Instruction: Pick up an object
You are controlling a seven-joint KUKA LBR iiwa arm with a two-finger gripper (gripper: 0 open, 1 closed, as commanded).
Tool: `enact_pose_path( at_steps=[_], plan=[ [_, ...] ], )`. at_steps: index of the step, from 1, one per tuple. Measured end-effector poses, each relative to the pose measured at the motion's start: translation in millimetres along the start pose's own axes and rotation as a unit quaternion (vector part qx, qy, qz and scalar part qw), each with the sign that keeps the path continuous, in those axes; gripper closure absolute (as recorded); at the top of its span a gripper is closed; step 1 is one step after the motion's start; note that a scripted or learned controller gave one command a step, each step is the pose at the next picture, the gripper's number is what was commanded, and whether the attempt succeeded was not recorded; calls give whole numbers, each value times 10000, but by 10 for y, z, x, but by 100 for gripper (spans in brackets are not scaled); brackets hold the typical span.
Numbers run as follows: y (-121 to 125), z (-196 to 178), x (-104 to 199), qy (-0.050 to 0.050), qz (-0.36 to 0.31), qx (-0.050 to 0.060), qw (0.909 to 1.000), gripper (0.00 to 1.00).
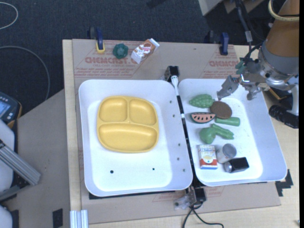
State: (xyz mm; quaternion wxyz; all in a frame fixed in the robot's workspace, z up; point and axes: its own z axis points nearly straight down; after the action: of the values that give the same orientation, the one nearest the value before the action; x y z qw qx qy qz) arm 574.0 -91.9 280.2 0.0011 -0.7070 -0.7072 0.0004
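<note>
From the overhead camera, the gripper (236, 88) hangs over the back of the right bin (266, 141), its two fingers spread and grasping nothing. Just in front of it lies a brown disc (221, 109), touching a green pickle (227, 120) whose long axis runs left to right. A watermelon slice (203, 117) lies left of the disc, its long axis also left to right. The left bin (90, 127) holds a yellow divided plate (127, 124).
</note>
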Motion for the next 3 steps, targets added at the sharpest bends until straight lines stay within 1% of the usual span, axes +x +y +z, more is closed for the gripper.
enact_pose_path(
  at_steps=[1,2,3],
  plan=[
    [7,-109,2,-4,-4,-19,10000,100],
    [-390,-48,512,9,-20,19,10000,100],
    [-622,-561,1214,9,-45,-45,10000,100]
  ],
)
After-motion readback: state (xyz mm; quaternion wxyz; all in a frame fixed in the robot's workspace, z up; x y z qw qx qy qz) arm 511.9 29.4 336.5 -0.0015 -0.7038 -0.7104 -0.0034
